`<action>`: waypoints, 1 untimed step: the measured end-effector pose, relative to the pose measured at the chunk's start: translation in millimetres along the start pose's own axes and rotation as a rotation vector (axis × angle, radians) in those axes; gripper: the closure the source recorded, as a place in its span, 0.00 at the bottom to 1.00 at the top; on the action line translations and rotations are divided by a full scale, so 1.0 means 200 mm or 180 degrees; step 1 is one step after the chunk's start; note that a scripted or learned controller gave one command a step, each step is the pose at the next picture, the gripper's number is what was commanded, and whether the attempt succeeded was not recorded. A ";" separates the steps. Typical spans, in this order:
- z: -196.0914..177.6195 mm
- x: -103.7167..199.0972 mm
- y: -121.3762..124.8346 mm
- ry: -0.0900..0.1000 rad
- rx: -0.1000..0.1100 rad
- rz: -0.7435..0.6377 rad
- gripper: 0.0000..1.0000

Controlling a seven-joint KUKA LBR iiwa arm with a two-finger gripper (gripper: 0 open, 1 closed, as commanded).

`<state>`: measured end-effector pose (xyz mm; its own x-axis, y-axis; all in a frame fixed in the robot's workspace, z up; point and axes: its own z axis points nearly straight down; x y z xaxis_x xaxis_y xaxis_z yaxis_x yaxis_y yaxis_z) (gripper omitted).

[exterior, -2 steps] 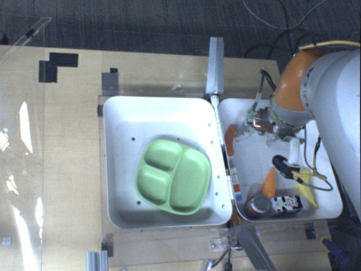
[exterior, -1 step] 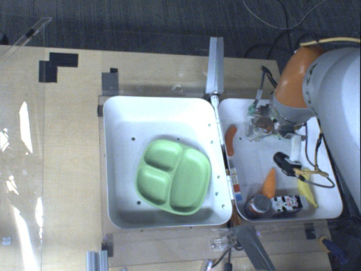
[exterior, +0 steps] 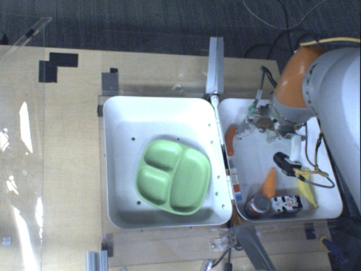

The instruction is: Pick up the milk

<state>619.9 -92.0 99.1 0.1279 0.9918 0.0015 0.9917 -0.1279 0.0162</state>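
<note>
The milk (exterior: pixel 287 203) is a small white carton with dark print, lying on its side at the front edge of the right bin (exterior: pixel 243 109). It lies between a round can (exterior: pixel 259 205) and a yellow banana (exterior: pixel 307 192). My gripper (exterior: pixel 252 125) hangs over the back part of the right bin, pointing left, well behind the milk and apart from it. Nothing shows in its grasp.
An orange carrot (exterior: pixel 271 180) lies just behind the can and the milk. A red sausage (exterior: pixel 230 140) rests along the right bin's left wall. The left bin (exterior: pixel 118 123) holds a green divided plate (exterior: pixel 173 176). The arm covers the right bin's far right side.
</note>
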 end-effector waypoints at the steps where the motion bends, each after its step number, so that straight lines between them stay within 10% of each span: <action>1: 0.05 -0.47 0.01 -0.0011 0.0037 0.0542 0.00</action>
<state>610.3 -184.7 88.3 0.2942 0.9558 -0.0003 0.9557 -0.2941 0.0044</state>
